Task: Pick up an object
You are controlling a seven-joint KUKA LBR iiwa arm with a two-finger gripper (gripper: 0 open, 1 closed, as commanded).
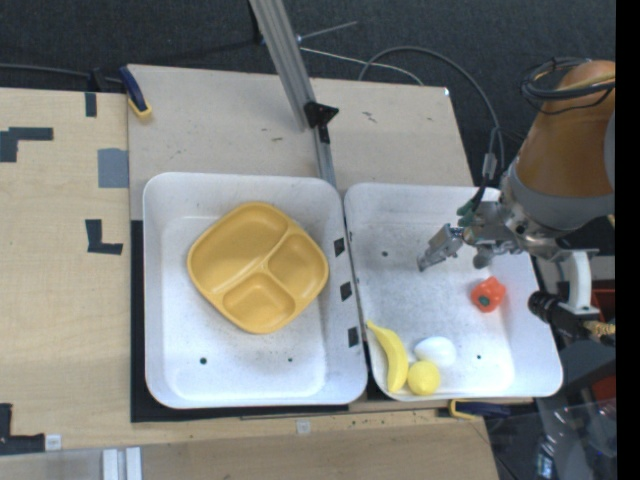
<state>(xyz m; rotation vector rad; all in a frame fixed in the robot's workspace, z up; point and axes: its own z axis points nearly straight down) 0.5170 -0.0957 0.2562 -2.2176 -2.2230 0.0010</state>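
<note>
Gripper (440, 251) over right bin (400, 218), grip state can't tell; tomato (487, 295) right and nearer; banana (391, 354), egg (435, 349), lemon (424, 378) near edge.

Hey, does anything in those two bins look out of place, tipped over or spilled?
Nothing looks spilled or broken. The yellow divided plate sits rotated askew in the left bin. In the right bin, the banana, lemon and white egg crowd the near-left corner.
</note>
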